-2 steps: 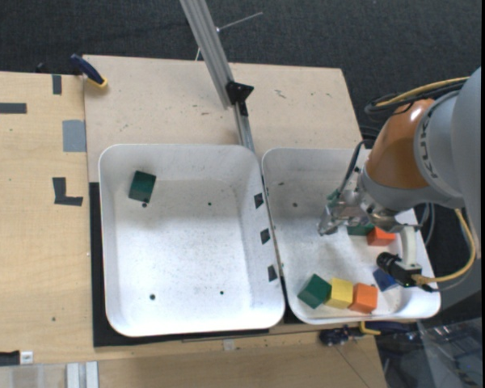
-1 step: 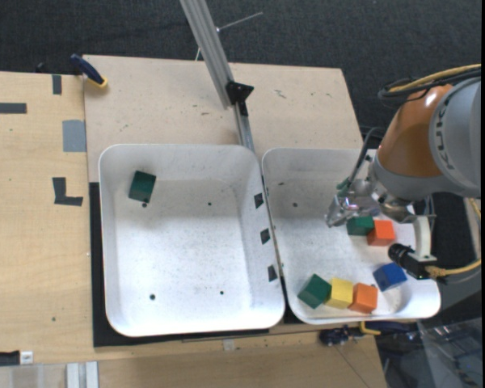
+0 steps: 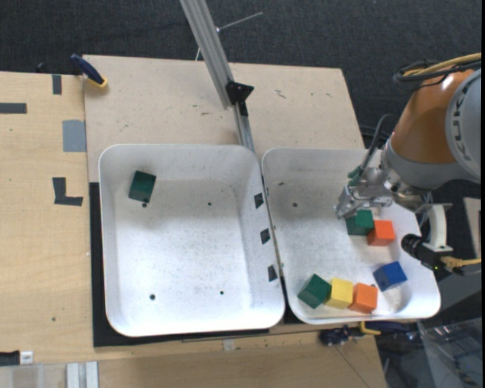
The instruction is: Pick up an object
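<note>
The gripper (image 3: pixel 360 206) hangs low in the right bin (image 3: pixel 307 168), right above a dark green block (image 3: pixel 359 224); whether its fingers are spread, pressed together or pinching that block I cannot tell, since the metal of the wrist hides the tips from this slanted view. The green block looks like the likely target. It is a small cube, dull dark green, and an orange block (image 3: pixel 381 233) sits touching or just beside it on its right. To do this step well, in my judgement, the fingers should straddle the green cube on its free faces, not the side crowded by the orange one, and come down square so that neither tip lands on top of a cube or nudges the neighbour away. Further out, a blue block (image 3: pixel 390 275) lies nearer the front edge, and a row of green cube (image 3: pixel 314 290), yellow cube (image 3: pixel 340 293) and a second orange cube (image 3: pixel 364 297) sits at the front wall. The left bin (image 3: pixel 113 241) holds one more green block (image 3: pixel 142 186), well apart from the arm.
</note>
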